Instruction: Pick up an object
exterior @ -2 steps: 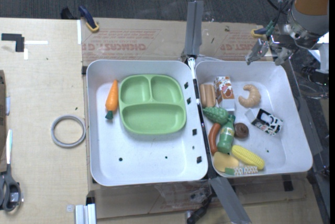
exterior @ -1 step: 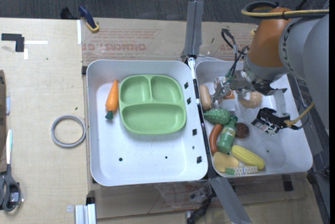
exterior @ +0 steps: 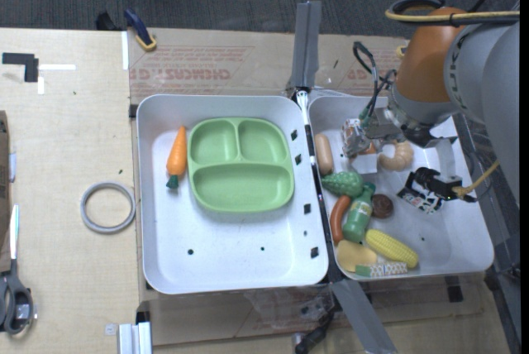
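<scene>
From the overhead camera, we see our gripper (exterior: 361, 139) low in the right white bin (exterior: 450, 249), just beside a beige toy bread roll (exterior: 396, 155); we cannot tell its state. We judge the roll light, stiff, smooth plastic, best pinched across its narrow middle. A green divided plate (exterior: 241, 164) sits in the left bin (exterior: 231, 253).

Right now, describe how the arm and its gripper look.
The arm is bulky, rounded and grey, with an orange band above the wrist. Black cables loop around it, one sheathed yellow. The gripper is a small metallic, grey-and-white assembly.
</scene>
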Controlling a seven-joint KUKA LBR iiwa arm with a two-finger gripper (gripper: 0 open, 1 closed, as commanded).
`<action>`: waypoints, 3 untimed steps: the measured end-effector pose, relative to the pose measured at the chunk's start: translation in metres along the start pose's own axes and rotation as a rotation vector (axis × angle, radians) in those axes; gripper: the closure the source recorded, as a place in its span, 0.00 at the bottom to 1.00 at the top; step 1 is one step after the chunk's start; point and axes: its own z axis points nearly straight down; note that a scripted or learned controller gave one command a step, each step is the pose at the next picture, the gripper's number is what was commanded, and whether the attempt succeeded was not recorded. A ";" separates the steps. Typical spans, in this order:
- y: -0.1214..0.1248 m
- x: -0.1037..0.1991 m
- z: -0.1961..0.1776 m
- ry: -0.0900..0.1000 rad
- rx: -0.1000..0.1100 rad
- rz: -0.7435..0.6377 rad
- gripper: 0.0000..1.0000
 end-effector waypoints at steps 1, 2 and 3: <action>-0.008 -0.001 0.008 0.000 -0.003 -0.001 1.00; 0.039 0.044 -0.092 0.000 -0.003 0.037 1.00; 0.038 0.043 -0.091 0.000 -0.001 0.038 0.00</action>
